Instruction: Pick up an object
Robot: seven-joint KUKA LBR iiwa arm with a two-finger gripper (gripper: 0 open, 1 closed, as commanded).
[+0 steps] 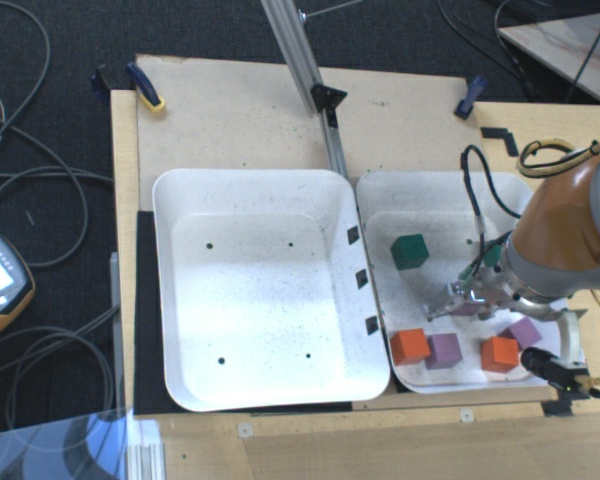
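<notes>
The arm is reached in over the right bin, w/ the gripper low above the bin floor, approx. between the green cube and the front row of blocks. Whether the gripper is apart or together cannot be told; nothing is seen held in it.

Candidate objs. are all in the right bin: green cube toward the middle-back, well apart from the rest; orange cube touching a purple cube at the front wall; another orange cube just beside a purple block, partly hidden under the wrist.

Judgement: the green cube is best targeted, being isolated w/ free sides. The gripper should be centred over it, squared to its faces, lowered fully before closing. Front-row pairs are risky: neighbours and the wall leave little room.
</notes>
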